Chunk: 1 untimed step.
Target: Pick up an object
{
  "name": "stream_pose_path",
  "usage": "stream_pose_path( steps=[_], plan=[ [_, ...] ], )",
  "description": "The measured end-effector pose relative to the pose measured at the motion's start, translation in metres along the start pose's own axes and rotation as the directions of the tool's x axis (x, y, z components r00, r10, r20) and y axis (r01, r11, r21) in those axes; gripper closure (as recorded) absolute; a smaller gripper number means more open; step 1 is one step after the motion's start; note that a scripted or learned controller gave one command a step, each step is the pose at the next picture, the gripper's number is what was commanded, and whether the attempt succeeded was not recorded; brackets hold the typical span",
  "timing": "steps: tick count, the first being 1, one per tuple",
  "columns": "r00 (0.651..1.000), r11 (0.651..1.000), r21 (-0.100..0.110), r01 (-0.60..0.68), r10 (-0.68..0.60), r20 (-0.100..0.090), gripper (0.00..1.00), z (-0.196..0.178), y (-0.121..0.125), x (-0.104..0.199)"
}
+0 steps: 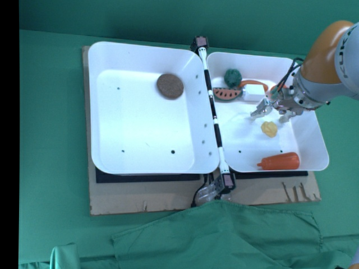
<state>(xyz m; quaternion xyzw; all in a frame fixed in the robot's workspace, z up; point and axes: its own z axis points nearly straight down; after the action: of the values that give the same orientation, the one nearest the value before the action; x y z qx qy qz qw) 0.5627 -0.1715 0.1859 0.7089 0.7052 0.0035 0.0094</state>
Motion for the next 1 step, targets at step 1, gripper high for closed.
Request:
stream_pose_path(
  steps=[1],
  plan=[
    [1.000,1.000,-0.002,0.000,0.000,-0.001,0.00,-0.0005,-0.0326,-0.0176]
  ],
)
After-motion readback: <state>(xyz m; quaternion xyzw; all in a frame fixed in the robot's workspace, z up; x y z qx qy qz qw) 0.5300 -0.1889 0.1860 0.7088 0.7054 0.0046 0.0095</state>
